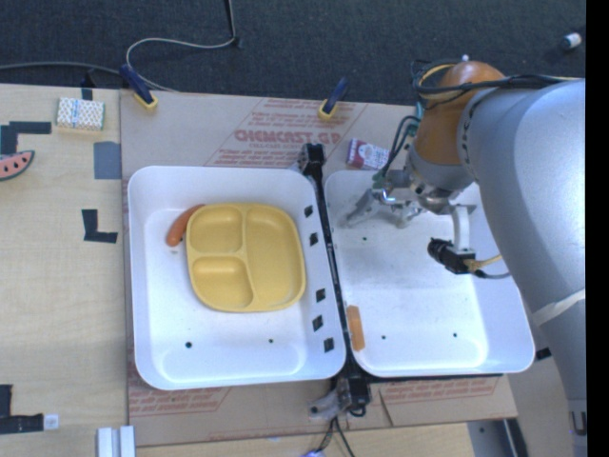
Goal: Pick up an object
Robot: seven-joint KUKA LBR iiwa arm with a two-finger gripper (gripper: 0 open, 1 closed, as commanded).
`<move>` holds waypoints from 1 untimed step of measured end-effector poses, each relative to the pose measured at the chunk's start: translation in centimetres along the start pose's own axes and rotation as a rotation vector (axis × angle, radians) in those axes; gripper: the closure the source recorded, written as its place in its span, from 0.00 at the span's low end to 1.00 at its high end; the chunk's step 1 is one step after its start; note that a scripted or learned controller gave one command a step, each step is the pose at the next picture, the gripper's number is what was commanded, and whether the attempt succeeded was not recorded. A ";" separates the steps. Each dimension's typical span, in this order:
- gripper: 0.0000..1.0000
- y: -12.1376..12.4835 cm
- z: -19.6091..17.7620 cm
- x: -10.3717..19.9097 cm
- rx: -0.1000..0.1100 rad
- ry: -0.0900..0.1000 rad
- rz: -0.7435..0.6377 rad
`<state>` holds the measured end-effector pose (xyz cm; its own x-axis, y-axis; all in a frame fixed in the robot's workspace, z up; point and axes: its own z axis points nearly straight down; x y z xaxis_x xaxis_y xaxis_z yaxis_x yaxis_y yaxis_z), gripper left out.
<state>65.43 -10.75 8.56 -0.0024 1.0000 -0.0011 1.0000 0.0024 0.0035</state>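
At six o'clock we see an orange carrot (355,327) in the right bin (495,341); at one o'clock our end effector (366,209) hovers, fingers apart, empty.

A divided tray (245,257) lies in the left bin (152,350), a sausage (176,228) touching its left edge. A carrot piece (355,327) lies in the right bin (476,346).

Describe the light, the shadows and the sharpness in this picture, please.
In the camera view the light is bright and even; the left bin and the right bin look nearly washed out. The yellow divided plate casts only a faint shadow. The arm, near the lens, appears large and soft, and the whole picture is slightly grainy.
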 end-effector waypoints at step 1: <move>1.00 0.0 -1.0 -0.1 0.000 -0.003 -0.001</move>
<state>65.44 -10.82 9.58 -0.0035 1.0000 -0.0046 1.0000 0.0035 0.0031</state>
